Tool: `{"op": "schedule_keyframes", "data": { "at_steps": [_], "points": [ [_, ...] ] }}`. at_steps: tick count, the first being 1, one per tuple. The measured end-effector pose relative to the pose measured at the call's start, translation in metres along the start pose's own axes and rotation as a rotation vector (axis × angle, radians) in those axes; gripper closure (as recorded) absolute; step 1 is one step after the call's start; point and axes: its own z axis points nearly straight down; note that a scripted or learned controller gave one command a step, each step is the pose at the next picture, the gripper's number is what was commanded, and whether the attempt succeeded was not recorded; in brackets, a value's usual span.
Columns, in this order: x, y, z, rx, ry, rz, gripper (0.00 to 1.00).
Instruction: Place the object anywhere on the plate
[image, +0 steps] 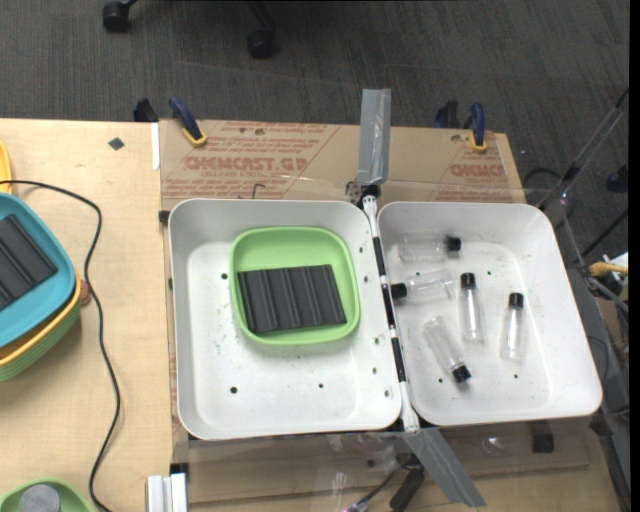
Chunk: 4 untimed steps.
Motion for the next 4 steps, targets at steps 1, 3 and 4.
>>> {"op": "schedule_keyframes", "data": {
  "at_steps": [1, 3, 4],
  "points": [
    [0.000, 0.000, 0.017, 0.002, -0.001, 0.004, 0.00],
    [0.000, 0.000, 0.020, 0.002, -0.001, 0.004, 0.00],
    [0.000, 0.000, 0.033, 0.002, -0.002, 0.005, 0.00]
  ]
}}
